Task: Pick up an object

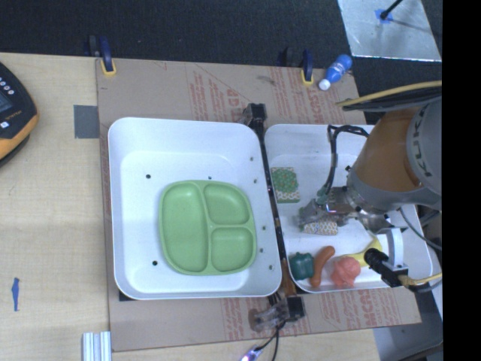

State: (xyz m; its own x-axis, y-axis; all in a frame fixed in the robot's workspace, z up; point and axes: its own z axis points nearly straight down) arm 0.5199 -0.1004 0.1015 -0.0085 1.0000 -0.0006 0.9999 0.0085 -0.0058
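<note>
Sausage point(322, 265) lies aslant, long axis running upper right to lower left.

Single fixed camera above bench, angled down, both bins point(120, 201) in frame

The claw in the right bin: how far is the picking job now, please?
Done: the arm has reached into the right bin, and the claw sits low among the toys, by a pale patterned piece. In hand: nothing that I can confirm; the fingers are too blurred to read. Left: a clear grasp and a lift. The green pepper, sausage and pink fruit lie untouched, and the green plate sits in the left bin.
</note>
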